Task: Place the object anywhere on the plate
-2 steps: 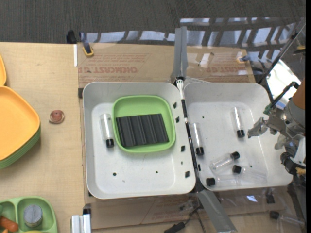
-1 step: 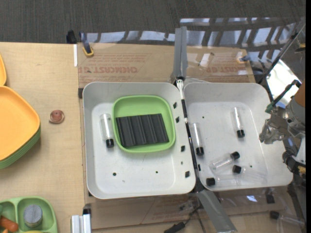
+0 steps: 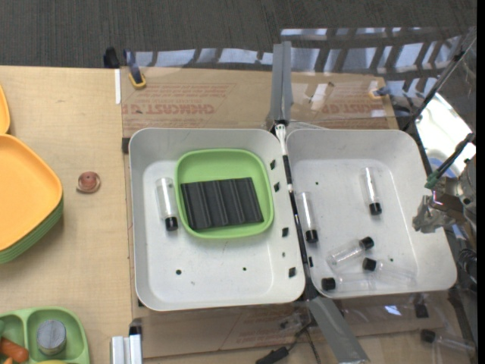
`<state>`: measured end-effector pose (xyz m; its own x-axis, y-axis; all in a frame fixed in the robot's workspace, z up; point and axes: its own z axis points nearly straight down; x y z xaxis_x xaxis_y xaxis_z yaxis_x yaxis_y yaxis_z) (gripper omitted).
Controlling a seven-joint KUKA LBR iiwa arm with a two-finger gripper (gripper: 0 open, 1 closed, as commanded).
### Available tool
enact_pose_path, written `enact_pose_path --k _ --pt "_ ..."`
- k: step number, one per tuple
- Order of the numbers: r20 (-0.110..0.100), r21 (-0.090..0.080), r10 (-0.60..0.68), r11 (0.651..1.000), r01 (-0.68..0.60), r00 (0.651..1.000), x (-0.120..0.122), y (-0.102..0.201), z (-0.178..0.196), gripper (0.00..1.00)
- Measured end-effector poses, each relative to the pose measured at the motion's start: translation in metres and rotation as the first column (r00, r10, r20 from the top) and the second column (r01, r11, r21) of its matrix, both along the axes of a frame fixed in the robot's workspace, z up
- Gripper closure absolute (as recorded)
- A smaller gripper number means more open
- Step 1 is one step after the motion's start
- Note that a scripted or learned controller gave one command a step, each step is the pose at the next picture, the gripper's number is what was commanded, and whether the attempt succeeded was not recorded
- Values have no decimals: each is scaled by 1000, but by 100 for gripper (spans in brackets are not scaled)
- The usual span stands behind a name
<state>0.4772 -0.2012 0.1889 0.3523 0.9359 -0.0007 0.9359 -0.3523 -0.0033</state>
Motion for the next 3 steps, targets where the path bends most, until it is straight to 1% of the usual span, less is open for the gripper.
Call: enact_pose_path --k 1,2,3 --pt "0 0 0 1000 0 1000 0 0 0 0" --pt "0 -2 -9 1000 9 1000 61 -8 136 0" --pt "-1 -3 -62 998 62 998 79 -12 129 0"
